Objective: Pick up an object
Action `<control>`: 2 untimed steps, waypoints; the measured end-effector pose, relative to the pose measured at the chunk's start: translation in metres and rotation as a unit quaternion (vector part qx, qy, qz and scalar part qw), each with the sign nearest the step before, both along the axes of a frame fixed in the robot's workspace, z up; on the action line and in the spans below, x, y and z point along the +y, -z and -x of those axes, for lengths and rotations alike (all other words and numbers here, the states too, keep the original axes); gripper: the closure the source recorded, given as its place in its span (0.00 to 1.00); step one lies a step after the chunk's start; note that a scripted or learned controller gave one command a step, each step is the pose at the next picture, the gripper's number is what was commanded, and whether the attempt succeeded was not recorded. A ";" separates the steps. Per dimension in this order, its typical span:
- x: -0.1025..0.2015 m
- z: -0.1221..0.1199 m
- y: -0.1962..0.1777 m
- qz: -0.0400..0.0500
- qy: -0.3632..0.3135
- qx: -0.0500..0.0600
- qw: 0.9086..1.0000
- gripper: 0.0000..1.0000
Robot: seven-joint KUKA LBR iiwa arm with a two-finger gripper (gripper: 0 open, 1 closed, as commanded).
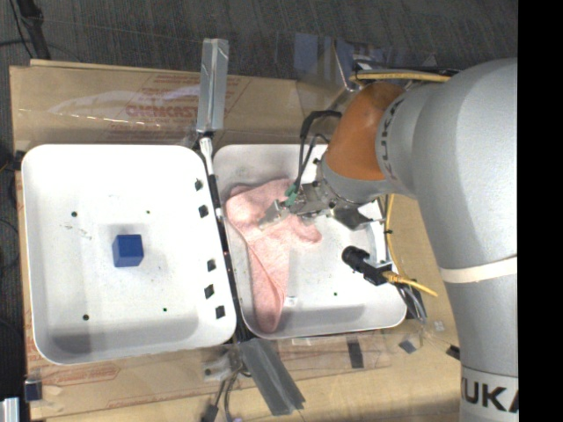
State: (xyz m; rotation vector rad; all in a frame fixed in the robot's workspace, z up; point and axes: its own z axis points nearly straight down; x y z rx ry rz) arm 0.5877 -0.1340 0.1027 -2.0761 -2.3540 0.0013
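A pink cloth [264, 244] lies crumpled in the right bin [352, 315], stretching from its upper left down toward the front wall. My gripper [288, 207] is low over the cloth's upper part, right at the fabric, and a fold of cloth seems bunched around its tip. A blue cube [128, 250] rests alone in the left bin [53, 183], far from the gripper.
The grey arm with its orange band [361, 139] covers the right bin's upper right part. A black cable end with yellow wires [369, 269] hangs over the bin's right side. A metal divider with clips [211, 227] separates the bins. Cardboard lies beneath.
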 end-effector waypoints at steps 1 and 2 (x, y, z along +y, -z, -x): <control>-0.014 -0.051 0.010 0.001 -0.018 -0.001 1.000 0.00; -0.075 -0.070 0.009 0.001 -0.035 -0.001 0.999 0.00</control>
